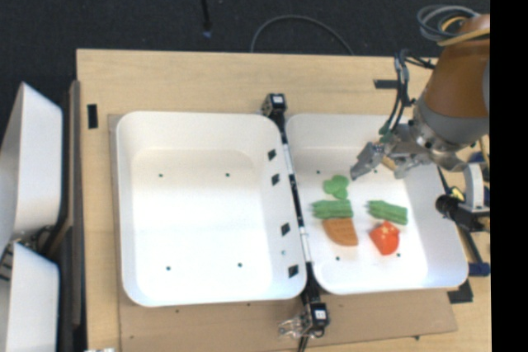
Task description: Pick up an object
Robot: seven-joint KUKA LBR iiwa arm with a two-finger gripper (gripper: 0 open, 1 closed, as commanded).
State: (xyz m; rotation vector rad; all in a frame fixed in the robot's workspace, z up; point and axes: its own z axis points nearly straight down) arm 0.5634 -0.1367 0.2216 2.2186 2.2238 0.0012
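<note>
**benchwatcher:** Starting at the near edge: the wooden bench [99, 177] carries two white bins side by side. The left bin [132, 260] is plain white inside apart from a few small dark dots. All the items sit in the right bin [437, 268]. Nearest the camera there's a red piece [385, 237] and just left of it an orange-brown piece [341, 232], which touches a flat green piece [332, 210] right behind it. Another green stick-like piece [388, 212] lies just behind the red one. A bit farther back is a small rounded green piece [336, 186].

**kuka_fan:** And the arm?

**benchwatcher:** It comes in from the right, orange band [460, 78] above a grey wrist, over the far right part of the right bin. The gripper [381, 161] hangs just behind and to the right of the rounded green piece, apart from it. Its fingers look spread, with nothing between them. One dark finger [364, 161] points down-left toward the green bits.

**kuka_fan:** Anything behind that?

**benchwatcher:** Dark carpet with a thin cable loop [301, 33] past the bench's far edge.
</note>
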